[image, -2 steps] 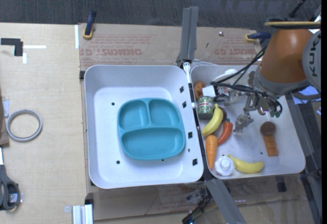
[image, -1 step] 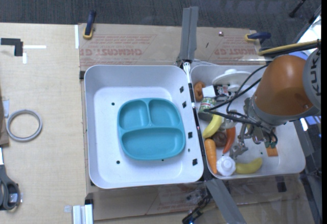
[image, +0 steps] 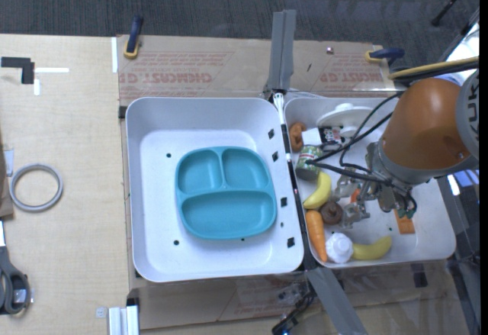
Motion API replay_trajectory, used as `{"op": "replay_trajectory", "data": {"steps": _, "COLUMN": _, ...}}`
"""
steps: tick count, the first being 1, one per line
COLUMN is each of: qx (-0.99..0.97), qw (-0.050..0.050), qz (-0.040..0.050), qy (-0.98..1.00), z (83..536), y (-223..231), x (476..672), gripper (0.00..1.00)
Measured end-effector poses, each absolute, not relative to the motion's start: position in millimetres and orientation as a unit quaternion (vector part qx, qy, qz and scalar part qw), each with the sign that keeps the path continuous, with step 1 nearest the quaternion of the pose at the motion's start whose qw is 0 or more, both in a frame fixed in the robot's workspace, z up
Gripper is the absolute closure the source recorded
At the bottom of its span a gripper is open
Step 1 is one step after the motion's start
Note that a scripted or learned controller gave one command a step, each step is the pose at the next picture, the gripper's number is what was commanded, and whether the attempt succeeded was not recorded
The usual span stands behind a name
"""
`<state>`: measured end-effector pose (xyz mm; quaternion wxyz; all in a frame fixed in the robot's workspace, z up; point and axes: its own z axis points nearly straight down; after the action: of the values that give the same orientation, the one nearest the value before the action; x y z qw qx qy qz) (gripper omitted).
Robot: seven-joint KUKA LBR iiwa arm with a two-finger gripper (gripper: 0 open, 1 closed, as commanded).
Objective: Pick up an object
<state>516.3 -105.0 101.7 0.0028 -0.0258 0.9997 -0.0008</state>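
My gripper (image: 355,202) hangs low inside the right bin (image: 436,248), under the orange wrist band of the arm. Its tip sits just right of a brown chocolate donut (image: 331,212) and a yellow banana (image: 319,191). An orange carrot (image: 316,233) lies below the donut, beside a white round object (image: 339,247) and a second banana (image: 373,249). A small orange block (image: 406,224) lies to the right of the gripper. Nothing shows between the fingers.
The left bin (image: 145,196) holds a teal divided plate (image: 226,192). At the back of the right bin are a small brown item (image: 296,133), a green can (image: 308,163) and a white object (image: 339,116). A roll of tape (image: 33,187) lies on the bench at left.
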Motion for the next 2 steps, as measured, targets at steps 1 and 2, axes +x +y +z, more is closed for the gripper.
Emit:
{"op": "replay_trajectory", "data": {"steps": 1, "qx": -0.006, "qw": 0.002, "qz": 0.0001, "qy": 1.000, "z": 262.9, "y": -89.6, "x": 556.1, "gripper": 1.00}}
{"op": "replay_trajectory", "data": {"steps": 2, "qx": -0.039, "qw": 0.000, "qz": 0.0002, "qy": 0.999, "z": 149.2, "y": -109.9, "x": 540.4, "gripper": 1.00}}
